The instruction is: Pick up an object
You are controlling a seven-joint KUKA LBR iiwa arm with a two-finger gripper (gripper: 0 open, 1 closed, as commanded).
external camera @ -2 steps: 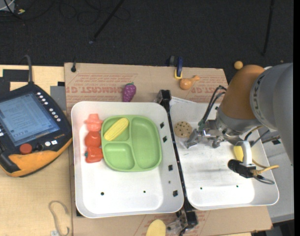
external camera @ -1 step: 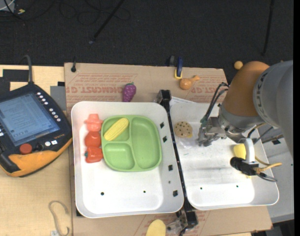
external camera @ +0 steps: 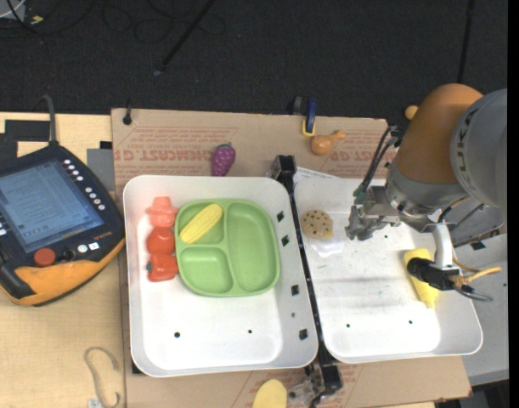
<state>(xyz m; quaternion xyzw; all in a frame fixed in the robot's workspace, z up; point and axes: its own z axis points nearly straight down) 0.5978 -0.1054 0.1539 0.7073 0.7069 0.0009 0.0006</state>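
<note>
End effector (external camera: 361, 228) low in right bin (external camera: 395, 334), just right of the cookie (external camera: 317, 223); can't tell its state (too dark). Banana (external camera: 423, 280) near bin's right wall. Left bin (external camera: 208, 338): green plate (external camera: 242, 262) with corn (external camera: 200, 222), red toy (external camera: 160, 240) beside it.

The left bin (external camera: 157, 330) holds a tray (external camera: 242, 262) with corn (external camera: 199, 222) in it; the cookie (external camera: 317, 222) lies in the right bin (external camera: 386, 330).
</note>
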